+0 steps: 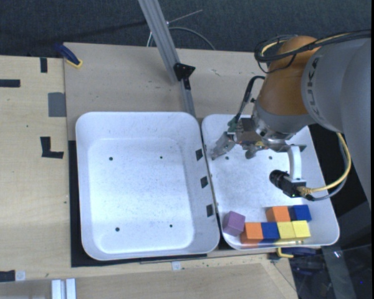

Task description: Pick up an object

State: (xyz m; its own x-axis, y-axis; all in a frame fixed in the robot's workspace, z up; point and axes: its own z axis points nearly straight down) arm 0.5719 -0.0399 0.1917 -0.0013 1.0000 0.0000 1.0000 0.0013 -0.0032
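A wooden tabletop [131, 80] carries two smooth, speckled white plastic bins. The left bin [87, 167] has rounded walls. In the right bin [321, 226], small hard-edged blocks sit packed touching along the near wall: purple [235, 222], orange [254, 230], blue [270, 230], yellow [287, 230]. The gripper [227, 143] hangs well apart from them; whether it is released or clenched cannot be told. Packed neighbours and the wall could block a clean grasp.

Bench [112, 73] was light wood with black tape marks [47, 147] at left and a grey patch [57, 104]. Dark floor [62, 11] lay beyond the far edge. A grey metal strut [159, 27] slanted across the far side.
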